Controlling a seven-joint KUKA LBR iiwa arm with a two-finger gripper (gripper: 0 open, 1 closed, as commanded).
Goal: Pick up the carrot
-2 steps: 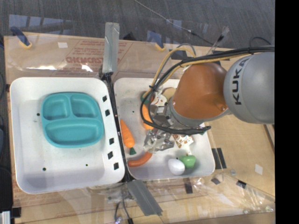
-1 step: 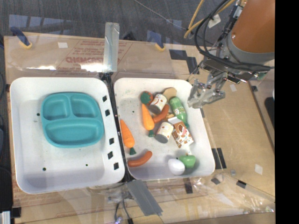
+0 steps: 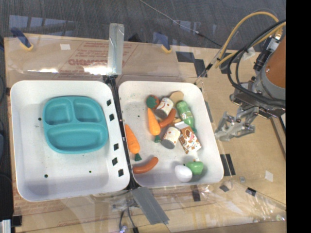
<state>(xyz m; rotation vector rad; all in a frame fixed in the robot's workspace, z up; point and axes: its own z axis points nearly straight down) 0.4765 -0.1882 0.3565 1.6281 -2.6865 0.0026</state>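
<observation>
Teal first: a divided plate lies in the left bin, well apart from the task. Moving right, we find one carrot propped along the left wall of the right bin, green tip down, just above a sausage. A second carrot lies among the crowded toys mid-bin, touching a small can. Further right, out over the table and beside the bin, hangs our hand; it carries nothing, and we cannot tell how it is set. We judge the task at its approach step, no grasp begun. Next we would swing left over the bin and descend on the wall-side carrot, which sits freer of neighbours, minding the rim.
</observation>
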